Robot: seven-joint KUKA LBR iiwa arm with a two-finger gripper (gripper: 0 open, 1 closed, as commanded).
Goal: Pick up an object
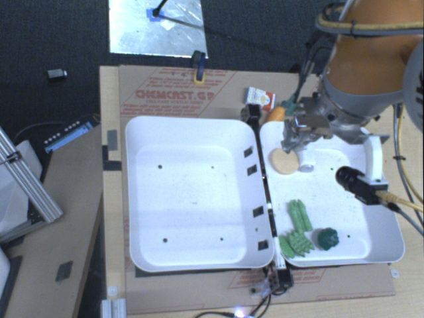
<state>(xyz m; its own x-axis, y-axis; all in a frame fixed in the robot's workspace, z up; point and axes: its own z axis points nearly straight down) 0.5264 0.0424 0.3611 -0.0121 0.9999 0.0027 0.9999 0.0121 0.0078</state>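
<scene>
R bin [381,244]: tan disc [285,162], green toys [299,216].

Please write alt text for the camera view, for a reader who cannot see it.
A grey and orange robot arm holds its gripper low over the right bin, just above a tan disc. Two green ridged pieces and a dark green lump lie nearer the front.

smooth glossy white plastic bins [192,138]
</scene>
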